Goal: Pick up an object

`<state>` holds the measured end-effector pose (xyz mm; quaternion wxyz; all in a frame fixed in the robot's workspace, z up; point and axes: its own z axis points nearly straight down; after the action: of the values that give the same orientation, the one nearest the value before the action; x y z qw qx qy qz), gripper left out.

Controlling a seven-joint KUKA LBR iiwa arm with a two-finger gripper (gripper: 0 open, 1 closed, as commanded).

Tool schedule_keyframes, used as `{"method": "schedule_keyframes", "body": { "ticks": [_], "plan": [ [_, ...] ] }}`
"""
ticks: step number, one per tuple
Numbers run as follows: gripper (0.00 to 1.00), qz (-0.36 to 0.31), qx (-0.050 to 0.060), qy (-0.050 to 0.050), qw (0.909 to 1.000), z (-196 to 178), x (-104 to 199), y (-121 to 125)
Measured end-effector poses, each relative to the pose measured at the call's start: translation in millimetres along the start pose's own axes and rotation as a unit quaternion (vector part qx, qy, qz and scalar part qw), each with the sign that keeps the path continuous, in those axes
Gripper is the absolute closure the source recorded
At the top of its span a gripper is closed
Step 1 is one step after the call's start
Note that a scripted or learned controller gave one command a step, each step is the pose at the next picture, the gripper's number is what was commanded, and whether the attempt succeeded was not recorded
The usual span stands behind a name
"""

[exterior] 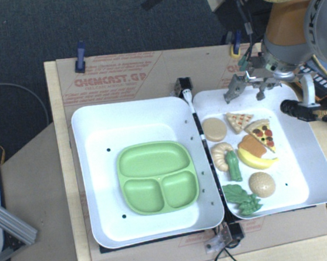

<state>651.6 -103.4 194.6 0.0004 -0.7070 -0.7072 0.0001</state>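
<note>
The right bin (307,165) holds several toy foods. Near its far end lie a round tan biscuit (214,129), a small pizza slice (239,120) and a pepperoni pizza slice (263,133). Further forward are an orange-brown wedge (251,144) resting on a yellow banana (256,159), a pale croissant (219,153) and a green pickle (233,166). A leafy green piece (243,199) and a round bun (262,184) sit at the near end. My gripper (246,92) hangs over the bin's far edge, open, with nothing between its fingers (232,92).
The left bin (94,165) carries a green divided plate (156,176). Both bins stand on a cardboard sheet (115,76) held by blue clamps (79,59). A black clip (184,85) sits at the far end of the divider between the bins.
</note>
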Motion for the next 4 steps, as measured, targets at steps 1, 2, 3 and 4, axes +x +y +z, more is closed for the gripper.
{"method": "schedule_keyframes", "body": {
  "ticks": [1, 2, 3, 4],
  "plan": [
    [0.00, 0.001, 0.006, 0.001, 1.0000, 93.4, -1.2, -43.5],
    [0.00, -0.005, -0.003, 0.002, 1.0000, 4.8, 107.5, -80.2],
    [1.00, 0.000, -0.002, 0.000, 1.0000, -0.7, 100.1, -79.6],
    [1.00, -0.002, -0.001, 0.001, 1.0000, -65.4, 141.9, -146.0]
  ]
}}
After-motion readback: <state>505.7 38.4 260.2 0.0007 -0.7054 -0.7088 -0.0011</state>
